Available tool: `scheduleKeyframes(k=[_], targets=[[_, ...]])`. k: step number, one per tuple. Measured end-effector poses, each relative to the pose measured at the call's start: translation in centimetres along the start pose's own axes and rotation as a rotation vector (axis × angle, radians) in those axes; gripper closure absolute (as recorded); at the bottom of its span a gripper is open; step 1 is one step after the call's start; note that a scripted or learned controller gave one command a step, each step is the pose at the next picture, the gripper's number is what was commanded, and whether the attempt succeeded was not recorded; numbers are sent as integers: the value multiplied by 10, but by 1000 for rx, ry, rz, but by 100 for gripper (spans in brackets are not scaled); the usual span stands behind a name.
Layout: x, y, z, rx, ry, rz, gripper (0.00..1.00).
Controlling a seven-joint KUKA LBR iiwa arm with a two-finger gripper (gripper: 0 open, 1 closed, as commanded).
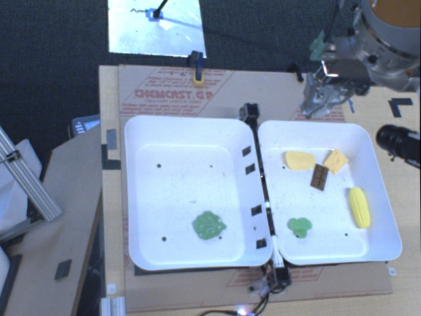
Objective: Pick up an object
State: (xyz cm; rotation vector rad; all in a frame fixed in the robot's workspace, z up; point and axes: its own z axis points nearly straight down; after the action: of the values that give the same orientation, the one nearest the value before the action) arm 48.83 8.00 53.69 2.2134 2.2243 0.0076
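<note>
My claw (320,103) hangs at the upper right of the frame, above the far rim of the right-hand shallow white plastic bin (368,242), with my grey wrist and its orange band (395,5) above it at the top right corner; nothing sits between its tips, and from this angle I cannot tell whether it stands apart or together. Below it, in the right bin, five things lie apart from my claw: a pale yellow rounded slice (299,160) near the bin's upper middle, a light yellow cheese-like wedge (336,161) to its right, a small brown chocolate-like bar (319,177) lying just beside the wedge's lower left, a yellow corn cob (359,207) toward the right wall, and a small green broccoli-like floret (300,227) in the lower left part. The left-hand shallow white bin (138,176) carries one green leafy lettuce-like piece (209,226) in its lower middle. Both bins rest side by side, touching along a row of black clips (253,170), on the tan wooden desk (177,91), which bears red printed lettering behind the left bin.
</note>
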Motion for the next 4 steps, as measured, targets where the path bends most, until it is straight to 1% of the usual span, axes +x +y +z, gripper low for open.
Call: scheduleKeyframes(k=[2, 3, 4], targets=[[-146, -3, 1, 2, -3, 11, 100], [-199, -3, 1, 1, -3, 9, 100], [-259, -3, 1, 1, -4, 9, 100]])
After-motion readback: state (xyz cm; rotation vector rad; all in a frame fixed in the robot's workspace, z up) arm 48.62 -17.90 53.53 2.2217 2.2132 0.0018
